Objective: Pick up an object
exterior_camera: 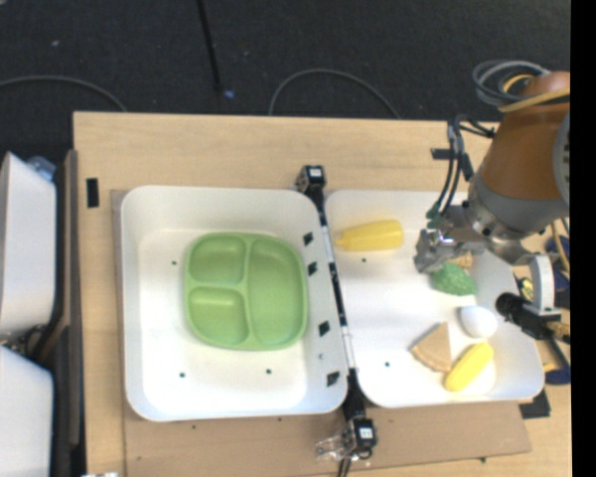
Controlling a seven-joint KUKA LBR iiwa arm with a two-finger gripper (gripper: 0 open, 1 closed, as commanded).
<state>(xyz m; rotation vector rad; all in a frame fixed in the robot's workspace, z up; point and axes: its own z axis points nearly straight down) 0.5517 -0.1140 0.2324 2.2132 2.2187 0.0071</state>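
The gripper (437, 251) hung low in the right bin (397, 366), and the green leafy piece (454, 280) lay just below and slightly right of it, touching or nearly so. Whether the fingers stood apart or together could not be told (the metal blurred into one lump). The green piece looked small, crinkled and bright, with no clear long axis. The yellow corn-like piece (370, 236) lay to the gripper's left, lengthwise across the bin.

Even, bright overhead light on the white bins (139, 266), soft faint shadows, slight overall blur.
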